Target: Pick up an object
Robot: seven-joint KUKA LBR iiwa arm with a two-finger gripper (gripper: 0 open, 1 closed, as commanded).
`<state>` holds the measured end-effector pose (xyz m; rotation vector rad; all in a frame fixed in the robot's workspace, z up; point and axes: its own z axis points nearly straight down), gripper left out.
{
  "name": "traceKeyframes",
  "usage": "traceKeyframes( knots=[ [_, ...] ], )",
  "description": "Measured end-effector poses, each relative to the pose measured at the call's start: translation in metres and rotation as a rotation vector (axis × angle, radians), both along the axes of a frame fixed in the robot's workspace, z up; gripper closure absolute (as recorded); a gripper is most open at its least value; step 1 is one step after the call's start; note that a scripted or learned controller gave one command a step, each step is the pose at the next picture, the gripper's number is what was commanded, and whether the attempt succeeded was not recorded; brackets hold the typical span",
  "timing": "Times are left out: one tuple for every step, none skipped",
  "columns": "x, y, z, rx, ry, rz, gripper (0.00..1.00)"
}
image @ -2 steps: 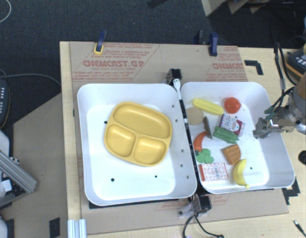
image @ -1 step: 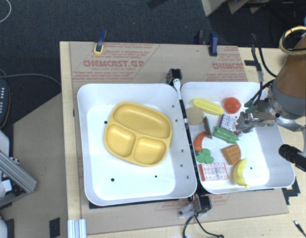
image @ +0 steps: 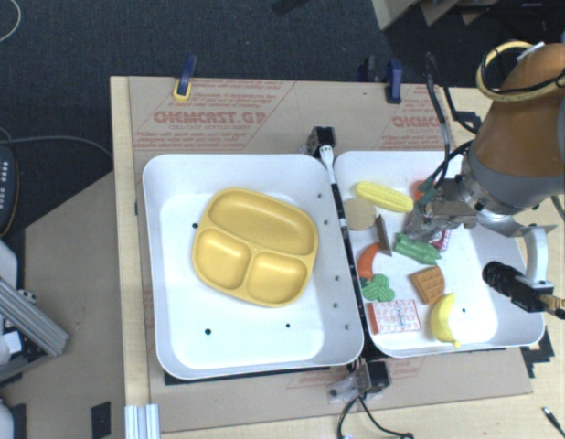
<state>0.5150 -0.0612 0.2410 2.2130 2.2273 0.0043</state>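
Note:
The right bin [image: 502,332] holds several toy foods: a yellow corn cob [image: 383,195], a green vegetable piece [image: 416,249], an orange carrot [image: 367,262], a green leafy piece [image: 378,289], a brown waffle-like square [image: 428,284], a yellow lemon [image: 444,318] and a red-and-white packet [image: 395,316]. My gripper [image: 429,218] hangs low over the upper middle of that bin, just right of the corn and directly above the green piece. A small red item [image: 418,190] peeks out beside the wrist. The arm's body hides what lies under the gripper.
The left bin [image: 173,318] holds a yellow divided plate [image: 255,245]. A beige round piece [image: 360,213] and a brown stick [image: 383,234] lie by the divider between the bins. A black fixture [image: 511,286] sticks out over the right bin's right rim.

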Motion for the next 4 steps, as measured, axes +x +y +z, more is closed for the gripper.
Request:
traceKeyframes(
  knots=[
    [0.001,0.058,-0.013,0.002,0.007,0.0,1.0],
    [0.015,0.108,-0.005,0.001,0.0,0.0,1.0],
    [0.017,0.12,-0.026,0.0,0.008,-0.005,1.0],
    [0.018,0.122,-0.006,0.0,0.0,-0.005,1.0]
  ],
)
